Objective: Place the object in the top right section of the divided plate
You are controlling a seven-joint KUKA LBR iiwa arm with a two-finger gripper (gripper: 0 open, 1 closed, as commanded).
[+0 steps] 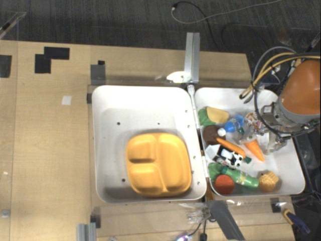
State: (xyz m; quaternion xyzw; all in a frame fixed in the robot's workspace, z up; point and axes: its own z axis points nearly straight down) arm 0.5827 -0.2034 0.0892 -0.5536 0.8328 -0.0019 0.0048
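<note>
The yellow divided plate (159,162) lies in the left bin (115,109), toward its front, with its three sections bare. My gripper (267,136) hangs low over the right side of the right bin (291,164), under the orange wrist band. It sits just above and to the right of a short orange carrot (256,150). The wrist and cables hide the gripper's tip, and I see nothing held in it.
The right bin holds several toys: a yellow and green piece (213,115), a brown one (211,133), a blue one (233,125), a long orange stick (230,145), a black and white figure (230,158), a green bottle (242,177), a red ball (224,184) and a yellow knobbly piece (268,181).
</note>
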